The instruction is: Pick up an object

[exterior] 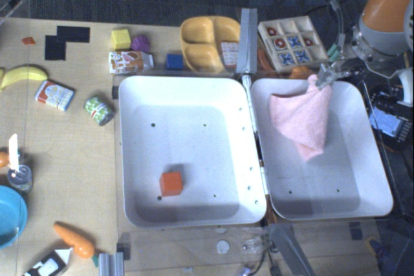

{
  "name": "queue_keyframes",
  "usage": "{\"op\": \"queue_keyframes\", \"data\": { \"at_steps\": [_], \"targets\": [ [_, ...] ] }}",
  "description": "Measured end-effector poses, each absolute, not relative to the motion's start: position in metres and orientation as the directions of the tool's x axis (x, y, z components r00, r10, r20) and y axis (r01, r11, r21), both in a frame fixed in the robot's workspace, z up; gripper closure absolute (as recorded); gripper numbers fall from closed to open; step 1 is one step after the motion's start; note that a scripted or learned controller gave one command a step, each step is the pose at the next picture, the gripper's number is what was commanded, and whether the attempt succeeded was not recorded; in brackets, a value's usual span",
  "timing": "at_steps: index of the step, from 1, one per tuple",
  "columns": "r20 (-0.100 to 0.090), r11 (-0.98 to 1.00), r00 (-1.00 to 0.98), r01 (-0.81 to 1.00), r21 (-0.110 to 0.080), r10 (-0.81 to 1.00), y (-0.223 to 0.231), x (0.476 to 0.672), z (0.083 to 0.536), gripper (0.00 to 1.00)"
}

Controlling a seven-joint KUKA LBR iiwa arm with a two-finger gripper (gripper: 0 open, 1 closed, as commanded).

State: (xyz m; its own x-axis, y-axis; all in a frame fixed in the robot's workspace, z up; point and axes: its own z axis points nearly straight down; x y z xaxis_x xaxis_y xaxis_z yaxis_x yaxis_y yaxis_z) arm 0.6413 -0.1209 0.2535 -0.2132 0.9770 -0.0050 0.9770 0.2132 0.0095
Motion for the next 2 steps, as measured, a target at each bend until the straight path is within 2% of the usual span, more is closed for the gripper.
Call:
{"op": "queue_keyframes", "data": {
  "at_steps": [1,2],
  "targets": [
    [-0.008,0.408,-0.408,0.913,0.010,0.913,-0.139,0.671,0.257,1.00],
    [-0.007,0.646,-0.646,0.763,0.006,0.763,-0.122,0.671,0.232,1.00]
  ]
}}
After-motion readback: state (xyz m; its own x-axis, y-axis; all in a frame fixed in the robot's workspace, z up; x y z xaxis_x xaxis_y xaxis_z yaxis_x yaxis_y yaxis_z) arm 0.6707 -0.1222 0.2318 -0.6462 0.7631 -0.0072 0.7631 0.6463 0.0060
